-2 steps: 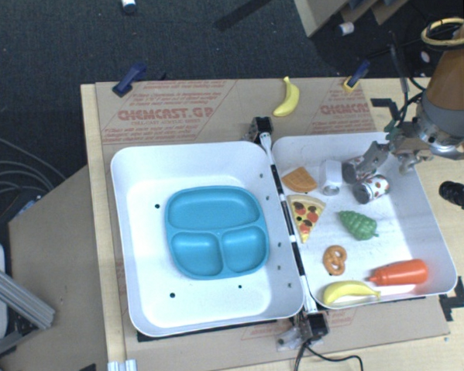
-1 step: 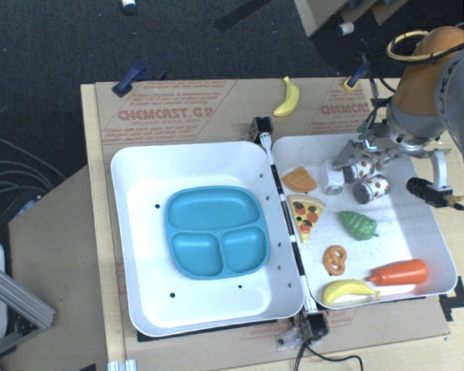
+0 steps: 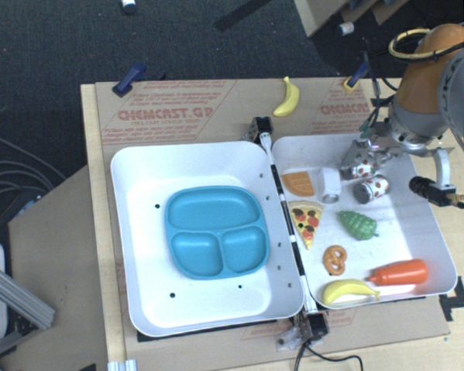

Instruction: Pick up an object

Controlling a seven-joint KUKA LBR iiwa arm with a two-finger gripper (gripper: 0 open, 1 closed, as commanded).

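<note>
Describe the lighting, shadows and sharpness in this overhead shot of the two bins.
Camera view: bright, even light washes out the white bins, though the blue plate keeps its colour; the toys cast short, soft shadows, as under the orange bottle; focus is fair mid-frame, softer around the gripper; the dark floor looks grainy.
</note>
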